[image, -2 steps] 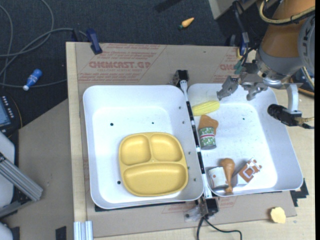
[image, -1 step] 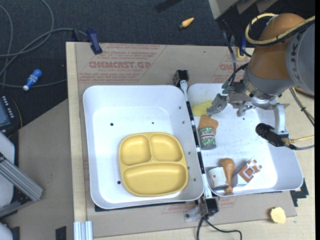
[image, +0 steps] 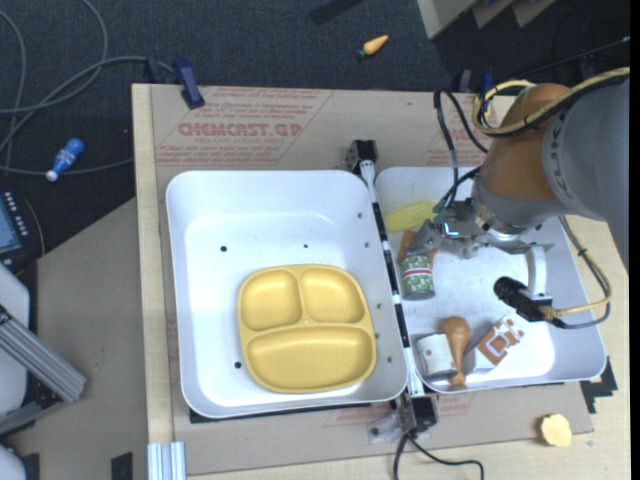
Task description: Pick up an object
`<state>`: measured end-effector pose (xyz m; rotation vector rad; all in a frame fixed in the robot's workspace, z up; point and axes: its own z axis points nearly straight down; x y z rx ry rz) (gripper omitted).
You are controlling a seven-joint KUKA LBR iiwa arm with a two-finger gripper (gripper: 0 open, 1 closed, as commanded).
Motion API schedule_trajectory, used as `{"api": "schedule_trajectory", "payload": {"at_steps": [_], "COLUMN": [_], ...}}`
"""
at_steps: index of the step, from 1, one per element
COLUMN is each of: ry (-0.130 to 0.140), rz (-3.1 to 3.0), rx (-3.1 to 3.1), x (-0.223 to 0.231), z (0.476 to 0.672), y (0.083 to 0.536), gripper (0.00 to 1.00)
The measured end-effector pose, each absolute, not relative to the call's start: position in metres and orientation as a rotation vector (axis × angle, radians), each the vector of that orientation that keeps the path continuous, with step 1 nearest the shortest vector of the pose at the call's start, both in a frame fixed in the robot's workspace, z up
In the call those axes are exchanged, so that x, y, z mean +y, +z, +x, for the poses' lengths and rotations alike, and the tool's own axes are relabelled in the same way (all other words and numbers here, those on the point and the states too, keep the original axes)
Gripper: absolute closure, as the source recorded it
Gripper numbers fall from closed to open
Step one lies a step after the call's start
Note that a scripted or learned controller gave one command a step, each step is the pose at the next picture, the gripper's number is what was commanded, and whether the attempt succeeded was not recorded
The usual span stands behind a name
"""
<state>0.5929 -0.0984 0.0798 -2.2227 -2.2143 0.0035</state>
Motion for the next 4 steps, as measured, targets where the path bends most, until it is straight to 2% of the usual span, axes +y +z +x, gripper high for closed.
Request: {"api": "schedule_trajectory", "payload": {"at_steps": [1,2,3,4], "ry": [-0.003,-0.006,-0.005,0.007], "rz": [-2.222,-2.225,-2.224,-2.223], "rx": [-2.226,-2.224,-2.223,-2.208], "x": [-0.091,-0.091,-0.091,-0.105], "z": [0.625,0.625,0.624,0.489], "y": [0.085,0.096,0.095,0.084], "gripper": [0.00,1.00,0.00,0.00]}}
